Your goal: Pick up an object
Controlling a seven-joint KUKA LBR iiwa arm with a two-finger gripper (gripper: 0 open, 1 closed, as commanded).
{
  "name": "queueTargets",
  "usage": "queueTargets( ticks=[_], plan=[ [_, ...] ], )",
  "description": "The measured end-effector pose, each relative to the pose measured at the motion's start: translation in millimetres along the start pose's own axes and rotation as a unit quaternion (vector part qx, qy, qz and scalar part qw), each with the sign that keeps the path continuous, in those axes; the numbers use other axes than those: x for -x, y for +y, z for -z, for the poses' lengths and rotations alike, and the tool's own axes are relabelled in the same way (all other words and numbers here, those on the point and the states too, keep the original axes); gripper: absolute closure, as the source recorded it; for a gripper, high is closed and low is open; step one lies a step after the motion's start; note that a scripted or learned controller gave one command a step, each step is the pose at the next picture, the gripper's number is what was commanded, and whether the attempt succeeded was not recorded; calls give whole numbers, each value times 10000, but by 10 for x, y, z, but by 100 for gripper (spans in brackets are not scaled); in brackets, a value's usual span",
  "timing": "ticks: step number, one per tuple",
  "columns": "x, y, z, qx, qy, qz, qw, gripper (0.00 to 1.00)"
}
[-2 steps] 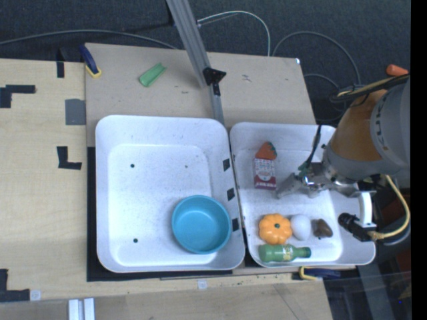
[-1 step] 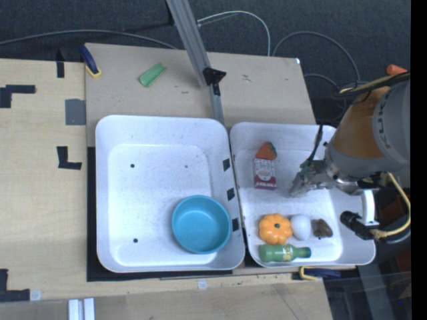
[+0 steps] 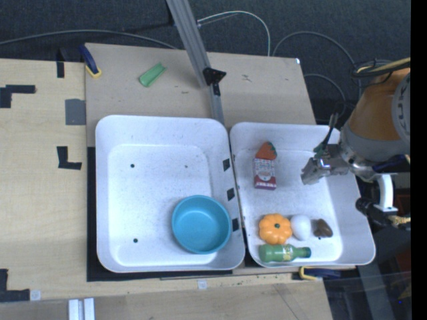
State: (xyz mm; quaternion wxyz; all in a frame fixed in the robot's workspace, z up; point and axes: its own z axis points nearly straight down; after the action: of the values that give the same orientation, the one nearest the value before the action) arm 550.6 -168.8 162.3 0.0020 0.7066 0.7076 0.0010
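Observation:
My gripper point(image 3: 313, 172) hangs over the right side of the right bin point(image 3: 347, 199), to the right of a small red-and-white carton point(image 3: 265, 173) and a strawberry-like toy point(image 3: 266, 151). Nothing shows between the gripper and these items. Along the bin's front lie an orange pumpkin point(image 3: 275, 228), a white egg-like ball point(image 3: 301, 227), a brown lump point(image 3: 323, 228) and a green bottle point(image 3: 284, 252) on its side. A blue bowl point(image 3: 200, 223) sits in the left bin point(image 3: 133, 145) near its front right corner.
A green block point(image 3: 152, 75) lies on the bench behind the left bin. A grey metal pole point(image 3: 190, 35) slants down to the gap between the bins. Cables run across the dark floor at the back.

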Motion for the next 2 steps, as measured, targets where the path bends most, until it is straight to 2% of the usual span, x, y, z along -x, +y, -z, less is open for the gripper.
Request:
queueTargets(
  ticks=[2],
  plan=[
    [87, 6, 888, -2, -3, -2, 10000, 100]
  ],
)
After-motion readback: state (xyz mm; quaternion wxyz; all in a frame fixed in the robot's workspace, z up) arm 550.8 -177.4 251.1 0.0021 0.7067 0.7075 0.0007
